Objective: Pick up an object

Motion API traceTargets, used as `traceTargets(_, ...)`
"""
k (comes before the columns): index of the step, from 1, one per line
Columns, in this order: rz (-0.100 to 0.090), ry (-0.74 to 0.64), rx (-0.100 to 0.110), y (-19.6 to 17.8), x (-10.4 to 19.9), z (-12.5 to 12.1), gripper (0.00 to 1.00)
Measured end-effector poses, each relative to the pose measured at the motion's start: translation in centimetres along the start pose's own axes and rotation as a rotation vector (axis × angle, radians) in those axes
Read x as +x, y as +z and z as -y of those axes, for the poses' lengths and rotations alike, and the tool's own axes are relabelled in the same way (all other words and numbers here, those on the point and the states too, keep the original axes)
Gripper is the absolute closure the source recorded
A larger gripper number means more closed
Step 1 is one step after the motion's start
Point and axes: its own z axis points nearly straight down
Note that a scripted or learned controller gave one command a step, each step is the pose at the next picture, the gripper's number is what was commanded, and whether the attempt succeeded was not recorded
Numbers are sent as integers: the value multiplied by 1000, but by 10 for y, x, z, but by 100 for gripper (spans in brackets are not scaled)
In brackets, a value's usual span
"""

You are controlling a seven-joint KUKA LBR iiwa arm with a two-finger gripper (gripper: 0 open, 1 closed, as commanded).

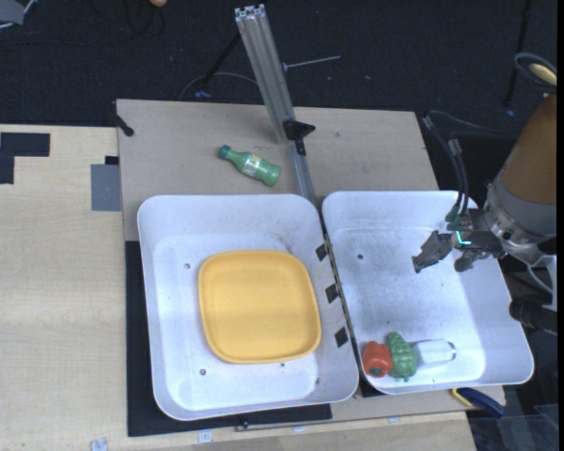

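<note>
A yellow square plate [259, 305] lies flat in the left bin [160, 224]. In the right bin [493, 332], near its front edge, a red and green toy vegetable [390, 357] rests beside a pale translucent object [434, 351]. My gripper [448, 253] hangs over the right bin's right-hand part, well behind those front objects. Its two dark fingers are spread apart with nothing between them.
A small green bottle [250, 164] lies on the bench behind the left bin. A slanted aluminium rail [271, 64] rises from behind the seam between the bins. Black clips [334, 292] line that seam. A yellow-blue item [477, 400] pokes out past the right bin's front.
</note>
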Motion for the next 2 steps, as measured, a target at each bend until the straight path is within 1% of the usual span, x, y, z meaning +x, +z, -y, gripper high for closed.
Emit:
traceTargets(1, 0, 0, 0, 0, 0, 0, 0)
traceTargets(2, -1, 0, 5, 59, 1, 9, 0)
